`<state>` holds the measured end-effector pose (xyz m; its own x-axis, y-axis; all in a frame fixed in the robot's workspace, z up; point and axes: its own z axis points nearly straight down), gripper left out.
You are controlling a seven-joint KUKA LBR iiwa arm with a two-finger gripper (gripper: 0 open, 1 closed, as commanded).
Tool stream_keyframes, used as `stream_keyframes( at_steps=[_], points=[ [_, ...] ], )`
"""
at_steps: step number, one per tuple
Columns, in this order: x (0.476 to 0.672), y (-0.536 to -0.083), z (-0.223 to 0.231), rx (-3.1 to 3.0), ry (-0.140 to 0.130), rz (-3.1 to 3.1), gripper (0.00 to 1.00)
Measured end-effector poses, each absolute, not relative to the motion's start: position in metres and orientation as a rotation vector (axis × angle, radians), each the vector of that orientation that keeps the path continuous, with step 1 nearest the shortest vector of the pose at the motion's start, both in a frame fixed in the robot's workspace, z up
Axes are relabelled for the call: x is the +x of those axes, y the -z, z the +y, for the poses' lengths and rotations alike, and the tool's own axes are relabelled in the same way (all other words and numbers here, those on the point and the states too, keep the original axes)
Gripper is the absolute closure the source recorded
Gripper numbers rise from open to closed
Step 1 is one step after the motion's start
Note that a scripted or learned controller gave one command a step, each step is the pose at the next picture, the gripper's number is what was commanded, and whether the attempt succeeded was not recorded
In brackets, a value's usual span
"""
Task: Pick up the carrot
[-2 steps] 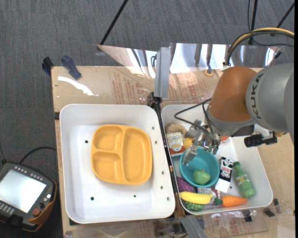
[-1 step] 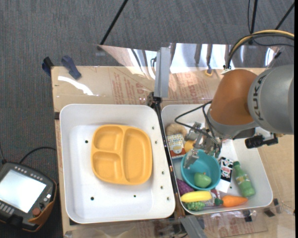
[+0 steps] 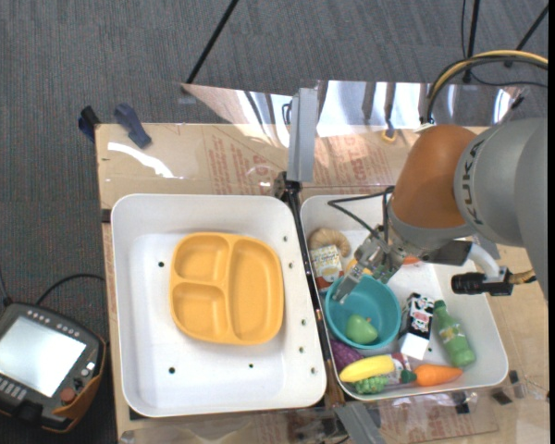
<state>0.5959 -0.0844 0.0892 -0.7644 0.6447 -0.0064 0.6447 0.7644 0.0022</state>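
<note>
Currently the carrot (image 3: pixel 438 375) lies along the right bin's (image 3: pixel 496 340) front edge, near its front right corner, long axis parallel to that edge. The pincer (image 3: pixel 359 277) hovers over the teal bowl's (image 3: pixel 385 303) far rim, fingers slightly apart and holding nothing, so the carrot sits forward and rightward of it.

The orange carrot (image 3: pixel 437 375) lies flat near the right bin's front edge.

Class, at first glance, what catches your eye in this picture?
The yellow tray lies alone in the left bin. The grey arm reaches into the crowded right bin, its hand over the teal bowl. The carrot lies near the front edge.
</note>
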Motion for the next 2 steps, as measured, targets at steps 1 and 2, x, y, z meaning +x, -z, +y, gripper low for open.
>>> stream_keyframes(
  at_steps=[1,2],
  points=[
    [0.605,-0.148,-0.164,0.858,0.000,3.017,0.00],
    [0.598,-0.087,-0.153,0.840,-0.001,3.029,0.00]
  ],
)
